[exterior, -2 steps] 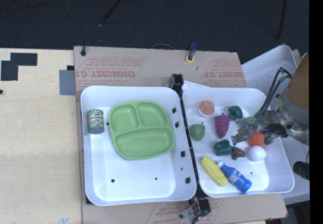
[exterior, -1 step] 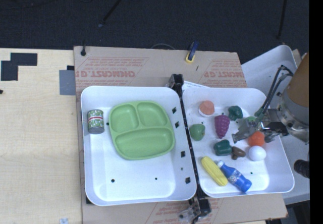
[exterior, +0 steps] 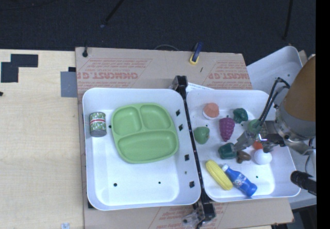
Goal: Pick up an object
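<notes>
Gripper low in right bin among toys, grip unclear; cardboard lettering upside down, unreadable.

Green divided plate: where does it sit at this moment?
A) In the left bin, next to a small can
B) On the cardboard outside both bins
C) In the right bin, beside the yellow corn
A: the green divided plate lies in the left bin, with the small can just to its left.
</notes>
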### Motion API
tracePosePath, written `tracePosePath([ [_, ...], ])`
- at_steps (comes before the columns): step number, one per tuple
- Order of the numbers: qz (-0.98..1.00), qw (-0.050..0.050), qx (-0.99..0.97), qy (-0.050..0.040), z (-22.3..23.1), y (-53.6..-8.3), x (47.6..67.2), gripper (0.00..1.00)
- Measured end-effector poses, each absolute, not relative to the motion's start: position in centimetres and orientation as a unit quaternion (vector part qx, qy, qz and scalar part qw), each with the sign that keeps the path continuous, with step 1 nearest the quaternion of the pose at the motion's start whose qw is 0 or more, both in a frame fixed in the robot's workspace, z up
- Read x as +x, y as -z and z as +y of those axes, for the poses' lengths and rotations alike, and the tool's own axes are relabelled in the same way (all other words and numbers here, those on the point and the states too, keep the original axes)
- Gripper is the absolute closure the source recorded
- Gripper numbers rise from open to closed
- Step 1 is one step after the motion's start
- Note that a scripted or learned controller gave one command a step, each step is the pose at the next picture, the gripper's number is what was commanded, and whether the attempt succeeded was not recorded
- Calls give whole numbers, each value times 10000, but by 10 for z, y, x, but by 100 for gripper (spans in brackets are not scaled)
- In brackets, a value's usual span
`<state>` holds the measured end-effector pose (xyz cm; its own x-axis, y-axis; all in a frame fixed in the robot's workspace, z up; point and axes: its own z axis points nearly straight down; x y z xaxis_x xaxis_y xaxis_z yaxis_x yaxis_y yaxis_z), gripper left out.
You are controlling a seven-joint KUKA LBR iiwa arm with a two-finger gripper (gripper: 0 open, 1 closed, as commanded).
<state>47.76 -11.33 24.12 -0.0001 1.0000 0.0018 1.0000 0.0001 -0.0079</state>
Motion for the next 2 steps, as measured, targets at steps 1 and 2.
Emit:
tracePosePath([
  [1,-7074,42,-7068,-23,-106,-179,480,0],
  [2,-7075,44,-7067,-22,-96,-118,481,0],
])
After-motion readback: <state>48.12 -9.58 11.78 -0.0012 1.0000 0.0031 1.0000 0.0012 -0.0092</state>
